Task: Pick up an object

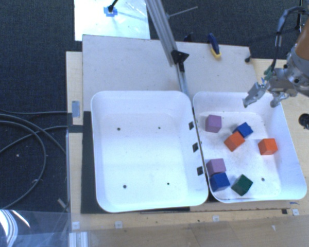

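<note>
The right bin [288, 153] holds several small blocks: a purple one [213, 123] at the back left, a blue one [244, 130], an orange one [234, 141], another orange one [268, 146] to the right, a second purple one [216, 165], a blue one [220, 181] against the left wall and a dark green one [242, 184] at the front. My gripper [263, 98] hangs above the bin's back edge, open, with nothing between its fingers [251, 96]. It is well above and behind the blocks.
The left bin [105, 138] sits beside the right one, sharing a middle wall. A slanted metal pole [164, 27] rises behind the bins. A blue and yellow clamp [214, 45] lies on the board at the back. Black cables [20, 133] loop on the floor at left.
</note>
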Controlling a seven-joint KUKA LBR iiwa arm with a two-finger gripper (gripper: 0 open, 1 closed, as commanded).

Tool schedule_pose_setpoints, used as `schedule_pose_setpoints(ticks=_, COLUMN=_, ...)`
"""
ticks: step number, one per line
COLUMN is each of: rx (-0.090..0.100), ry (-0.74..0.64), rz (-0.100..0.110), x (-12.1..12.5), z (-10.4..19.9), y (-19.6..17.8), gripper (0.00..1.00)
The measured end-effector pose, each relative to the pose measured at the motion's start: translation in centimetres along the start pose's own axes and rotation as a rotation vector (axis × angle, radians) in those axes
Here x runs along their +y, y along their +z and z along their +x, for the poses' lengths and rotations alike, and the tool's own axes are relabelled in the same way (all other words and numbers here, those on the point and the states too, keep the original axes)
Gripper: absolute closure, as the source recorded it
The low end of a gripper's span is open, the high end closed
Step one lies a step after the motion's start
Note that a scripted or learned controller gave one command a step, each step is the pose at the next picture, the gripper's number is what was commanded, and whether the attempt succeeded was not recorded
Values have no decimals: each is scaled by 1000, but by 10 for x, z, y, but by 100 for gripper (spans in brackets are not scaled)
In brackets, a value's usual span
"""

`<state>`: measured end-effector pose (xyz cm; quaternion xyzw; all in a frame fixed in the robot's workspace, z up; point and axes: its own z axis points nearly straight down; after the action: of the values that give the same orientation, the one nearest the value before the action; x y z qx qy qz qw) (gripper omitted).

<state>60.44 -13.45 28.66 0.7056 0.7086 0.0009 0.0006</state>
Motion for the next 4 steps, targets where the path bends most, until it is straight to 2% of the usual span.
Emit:
schedule_pose_setpoints(ticks=1, rx=0, ry=0, rz=0, x=0, z=0, y=0, gripper=0)
schedule_pose_setpoints(ticks=2, rx=-3, ry=2, rz=-9, x=-14, z=-12, y=-77, gripper=0)
schedule_pose_setpoints(ticks=4, rx=-2, ry=1, rz=-1, x=-14, z=-12, y=-72, gripper=0)
